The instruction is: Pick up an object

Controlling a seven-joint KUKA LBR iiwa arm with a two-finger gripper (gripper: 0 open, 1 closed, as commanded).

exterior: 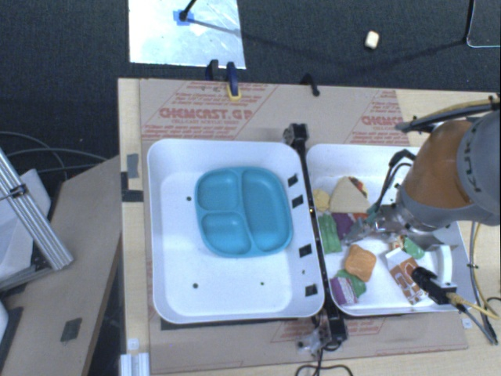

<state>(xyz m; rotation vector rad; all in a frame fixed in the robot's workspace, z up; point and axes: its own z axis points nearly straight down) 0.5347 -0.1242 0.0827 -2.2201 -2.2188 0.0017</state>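
1. We took the orange bun-like piece as the likeliest pick. It lay in the right bin, toward the near edge and left of the bin's middle, roundish, with no clear long axis.
2. Close neighbours: a purple and green piece just nearer, at the near-left corner; a tan wedge farther back; a brown packet to its right.
3. The gripper hung just beyond and slightly right of the bun, wrist over the bin's right half.
4. We could not tell how the jaws stood; nothing was seen held.
5. We judged the coming move a short shift toward the near-left, then down.
6. The left bin held a blue divided plate.
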